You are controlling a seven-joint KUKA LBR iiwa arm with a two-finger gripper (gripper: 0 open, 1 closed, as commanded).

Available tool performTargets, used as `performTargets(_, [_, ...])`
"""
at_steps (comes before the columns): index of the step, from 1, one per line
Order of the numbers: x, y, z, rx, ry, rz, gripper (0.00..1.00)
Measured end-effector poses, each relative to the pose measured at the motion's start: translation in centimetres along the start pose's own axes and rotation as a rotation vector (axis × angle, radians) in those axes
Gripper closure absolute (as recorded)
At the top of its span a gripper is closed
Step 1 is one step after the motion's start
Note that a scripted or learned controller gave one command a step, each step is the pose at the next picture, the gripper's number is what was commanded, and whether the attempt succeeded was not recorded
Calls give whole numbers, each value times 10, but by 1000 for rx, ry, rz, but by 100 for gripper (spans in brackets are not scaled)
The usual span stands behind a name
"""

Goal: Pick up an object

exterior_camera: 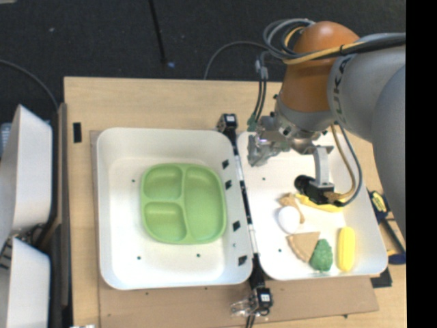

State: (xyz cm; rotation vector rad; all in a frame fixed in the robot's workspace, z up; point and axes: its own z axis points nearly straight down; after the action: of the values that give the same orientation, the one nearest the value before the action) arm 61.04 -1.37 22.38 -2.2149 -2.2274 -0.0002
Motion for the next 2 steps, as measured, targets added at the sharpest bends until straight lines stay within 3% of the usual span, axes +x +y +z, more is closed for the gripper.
performTargets(2, [98,-48,-3,1,1,-2,100])
